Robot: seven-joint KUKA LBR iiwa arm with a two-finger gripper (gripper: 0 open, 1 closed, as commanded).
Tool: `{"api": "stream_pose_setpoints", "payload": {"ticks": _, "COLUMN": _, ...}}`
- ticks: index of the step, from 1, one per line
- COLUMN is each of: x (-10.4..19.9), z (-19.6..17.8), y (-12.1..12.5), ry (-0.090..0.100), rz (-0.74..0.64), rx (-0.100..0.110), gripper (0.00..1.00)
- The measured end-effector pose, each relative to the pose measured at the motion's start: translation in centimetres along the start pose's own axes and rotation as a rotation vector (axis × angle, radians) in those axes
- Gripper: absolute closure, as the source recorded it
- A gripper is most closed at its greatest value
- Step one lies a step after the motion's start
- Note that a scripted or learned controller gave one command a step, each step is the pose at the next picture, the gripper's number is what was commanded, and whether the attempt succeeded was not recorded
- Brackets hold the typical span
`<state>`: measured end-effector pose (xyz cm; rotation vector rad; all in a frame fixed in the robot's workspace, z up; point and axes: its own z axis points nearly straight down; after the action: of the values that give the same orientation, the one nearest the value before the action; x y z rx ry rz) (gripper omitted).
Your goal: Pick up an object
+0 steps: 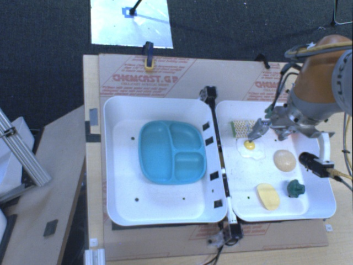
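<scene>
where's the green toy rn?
Right bin, near its front right corner: the green toy sits right of the yellow piece and below the beige egg-shaped one.

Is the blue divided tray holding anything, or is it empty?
Empty. The blue divided tray lies flat in the left bin, and all three of its compartments show bare blue surface.

Arm (325,70) cut off at right edge

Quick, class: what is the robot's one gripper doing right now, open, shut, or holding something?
Gripper: cannot be told; it hangs over the right bin, just above the fried egg, with nothing visibly held.
</scene>
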<state>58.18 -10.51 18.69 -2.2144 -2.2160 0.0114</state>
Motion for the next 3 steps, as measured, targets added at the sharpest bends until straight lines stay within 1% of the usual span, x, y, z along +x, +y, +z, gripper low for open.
{"api": "stream_pose_setpoints", "payload": {"ticks": 1, "x": 0.0, "z": -0.7, "y": 0.3, "ry": -0.001, "rz": -0.002, "rx": -0.012, "gripper": 0.0}}
{"api": "stream_pose_setpoints", "payload": {"ticks": 2, "x": 0.9, "z": 5.2, "y": 0.1, "ry": 0.0, "rz": -0.002, "rx": -0.008, "gripper": 0.0}}
{"api": "stream_pose_setpoints", "payload": {"ticks": 3, "x": 0.9, "z": 10.3, "y": 0.1, "ry": -0.002, "rz": 0.0, "rx": -0.011, "gripper": 0.0}}
